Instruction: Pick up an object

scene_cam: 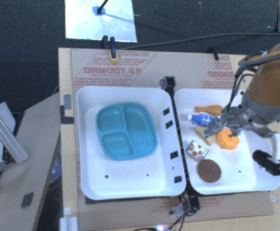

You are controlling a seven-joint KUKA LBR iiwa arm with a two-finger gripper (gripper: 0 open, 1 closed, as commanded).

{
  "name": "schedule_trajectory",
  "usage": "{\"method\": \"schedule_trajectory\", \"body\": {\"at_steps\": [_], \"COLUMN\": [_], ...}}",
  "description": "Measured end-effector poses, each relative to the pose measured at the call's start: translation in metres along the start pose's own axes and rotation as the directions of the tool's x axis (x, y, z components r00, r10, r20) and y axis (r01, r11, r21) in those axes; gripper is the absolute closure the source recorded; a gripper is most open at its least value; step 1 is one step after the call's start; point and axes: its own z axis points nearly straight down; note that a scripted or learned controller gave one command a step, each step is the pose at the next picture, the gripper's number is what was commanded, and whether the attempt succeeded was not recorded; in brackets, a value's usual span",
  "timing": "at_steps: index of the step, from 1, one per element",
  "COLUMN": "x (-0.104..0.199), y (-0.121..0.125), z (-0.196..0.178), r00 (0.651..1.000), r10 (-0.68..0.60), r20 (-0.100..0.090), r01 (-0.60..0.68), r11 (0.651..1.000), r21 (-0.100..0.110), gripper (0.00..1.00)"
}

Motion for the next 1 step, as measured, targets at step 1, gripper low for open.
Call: {"method": "schedule_trajectory", "body": {"at_steps": [1], "x": [-0.0001], "y": [0.0022], "z": [-0.0048], "r00": [1.0], "r10": [-0.002], "r20": [0.001], "r01": [0.002], "r11": [1.0], "r21": [-0.011], "gripper": [0.0]}}
